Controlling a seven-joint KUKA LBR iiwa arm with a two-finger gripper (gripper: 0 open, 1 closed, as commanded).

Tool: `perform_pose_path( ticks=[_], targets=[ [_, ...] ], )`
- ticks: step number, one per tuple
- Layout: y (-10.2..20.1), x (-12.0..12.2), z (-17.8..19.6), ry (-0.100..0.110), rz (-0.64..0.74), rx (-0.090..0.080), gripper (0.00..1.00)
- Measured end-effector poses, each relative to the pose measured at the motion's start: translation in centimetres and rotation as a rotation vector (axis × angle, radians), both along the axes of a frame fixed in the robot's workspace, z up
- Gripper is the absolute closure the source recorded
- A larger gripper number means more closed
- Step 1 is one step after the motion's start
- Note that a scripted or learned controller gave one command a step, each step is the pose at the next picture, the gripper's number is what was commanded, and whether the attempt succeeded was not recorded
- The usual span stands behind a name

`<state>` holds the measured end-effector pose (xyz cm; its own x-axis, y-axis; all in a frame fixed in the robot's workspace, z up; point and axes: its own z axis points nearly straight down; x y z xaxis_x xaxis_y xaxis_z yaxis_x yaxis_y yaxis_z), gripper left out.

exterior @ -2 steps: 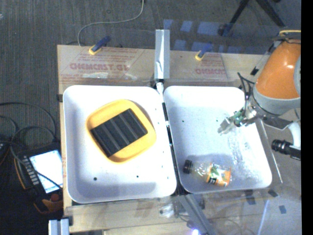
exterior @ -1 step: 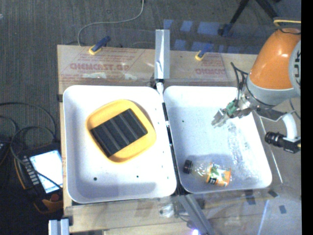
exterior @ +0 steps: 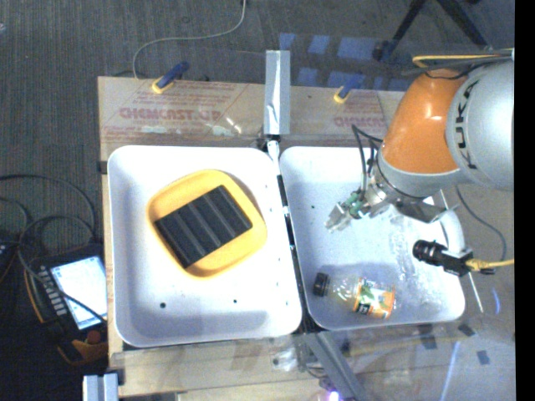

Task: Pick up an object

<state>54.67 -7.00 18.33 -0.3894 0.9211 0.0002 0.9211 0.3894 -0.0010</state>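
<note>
A yellow pad with a black ribbed top (exterior: 207,222) lies tilted in the middle of the left bin (exterior: 134,307). A small clear bottle with a black cap and an orange label (exterior: 359,295) lies on its side near the front of the right bin (exterior: 309,182). My gripper (exterior: 341,215) hangs over the middle of the right bin, behind and slightly left of the bottle and apart from it. Nothing shows in its grasp. The grey and orange arm (exterior: 435,132) covers the bin's back right part.
A black cable plug (exterior: 436,253) hangs off the arm over the right side of the right bin. A raised divider (exterior: 284,215) runs between the two bins. Blue and yellow clamps (exterior: 170,76) sit on the brown board behind the bins.
</note>
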Motion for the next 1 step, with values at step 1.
perform_pose_path(
  ticks=[1],
  targets=[
    [0.00,0.00,0.00,0.000,0.000,0.000,0.00]
  ],
)
